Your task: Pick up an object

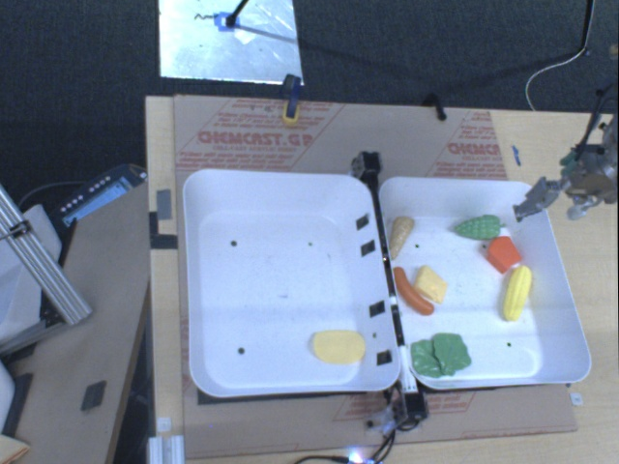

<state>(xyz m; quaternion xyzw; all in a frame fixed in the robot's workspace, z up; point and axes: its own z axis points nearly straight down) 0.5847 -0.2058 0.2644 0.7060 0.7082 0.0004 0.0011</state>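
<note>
Fingers of the grey two-finger gripper [553, 201] are seen spread apart with nothing between them, at three o'clock above the right white bin [571, 327]. Just beside them, toward nine o'clock, a green leaf-shaped toy [479, 227] and an orange block [502, 253] are found.
</note>
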